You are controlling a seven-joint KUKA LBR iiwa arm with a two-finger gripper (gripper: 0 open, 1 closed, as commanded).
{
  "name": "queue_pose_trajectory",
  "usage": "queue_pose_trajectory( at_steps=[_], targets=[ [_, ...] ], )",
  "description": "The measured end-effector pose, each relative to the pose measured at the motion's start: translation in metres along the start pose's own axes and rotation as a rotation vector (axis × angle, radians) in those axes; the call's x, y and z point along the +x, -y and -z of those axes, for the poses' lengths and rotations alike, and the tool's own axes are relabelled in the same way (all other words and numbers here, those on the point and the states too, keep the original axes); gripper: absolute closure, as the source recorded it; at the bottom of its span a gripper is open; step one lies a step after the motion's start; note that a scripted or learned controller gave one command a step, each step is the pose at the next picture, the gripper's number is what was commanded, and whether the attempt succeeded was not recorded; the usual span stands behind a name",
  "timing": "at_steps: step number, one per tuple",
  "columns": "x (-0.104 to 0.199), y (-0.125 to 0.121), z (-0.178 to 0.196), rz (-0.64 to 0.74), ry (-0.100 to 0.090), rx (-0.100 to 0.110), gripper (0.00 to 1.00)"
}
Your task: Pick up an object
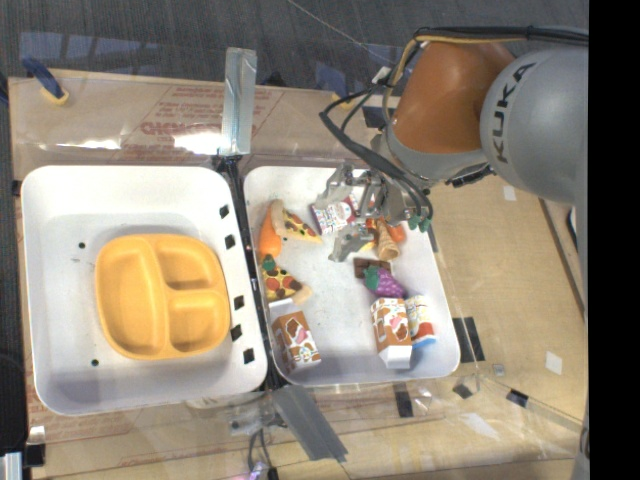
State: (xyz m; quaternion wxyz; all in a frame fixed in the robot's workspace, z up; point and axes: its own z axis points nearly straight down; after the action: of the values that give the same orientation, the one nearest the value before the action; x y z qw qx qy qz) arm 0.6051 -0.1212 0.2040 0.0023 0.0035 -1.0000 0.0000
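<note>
— Jaws [352,230] first: where are they?
— Low in the right bin [345,358], near its far wall; whether they are apart or together, I cannot tell.
— And the nearest thing to pick?
— A small carton [333,213], just beside them on the far side.
— Around them?
— The left bin [130,183] holds a yellow tray [160,293]. Pizza slices [296,225], a cone [388,240], grapes [385,283] and cartons [392,323] crowd close.
</note>
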Motion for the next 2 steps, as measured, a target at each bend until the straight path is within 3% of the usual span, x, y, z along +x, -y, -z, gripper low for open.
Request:
queue_pose_trajectory(
  at_steps=[1,2],
  targets=[
    [0.015,-0.020,-0.110,-0.073,0.009,0.000,0.00],
    [-0.015,0.026,-0.110,0.183,0.011,0.001,0.00]
  ],
)
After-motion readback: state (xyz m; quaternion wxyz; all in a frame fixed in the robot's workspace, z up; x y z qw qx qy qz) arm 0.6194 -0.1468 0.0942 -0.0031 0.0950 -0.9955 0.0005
